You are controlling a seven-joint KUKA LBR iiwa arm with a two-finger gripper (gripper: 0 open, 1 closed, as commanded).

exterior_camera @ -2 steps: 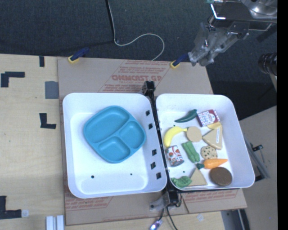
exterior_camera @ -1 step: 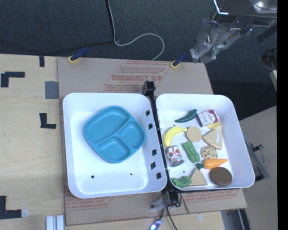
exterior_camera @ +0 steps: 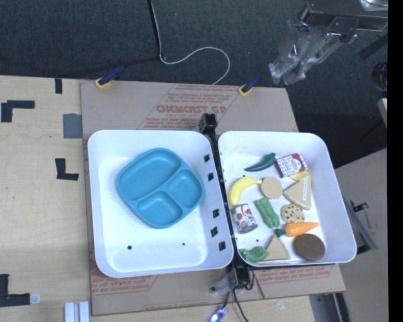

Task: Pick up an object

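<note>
Your pincer (exterior_camera: 291, 68) hangs high over the table's far edge, well clear of both bins; can't tell its state. Toy food (exterior_camera: 277, 204) sits in the right bin (exterior_camera: 334, 188).

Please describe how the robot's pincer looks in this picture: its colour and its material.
The pincer at the upper right looks pale grey and partly translucent, blurred in this view. Above it sits a grey metallic mounting block with dark edges. No cables or markings on it can be made out.

A blue tray (exterior_camera: 160, 187) is lying in the left bin (exterior_camera: 101, 251); a white cable (exterior_camera: 189, 56) is curling across the dark floor behind.
</note>
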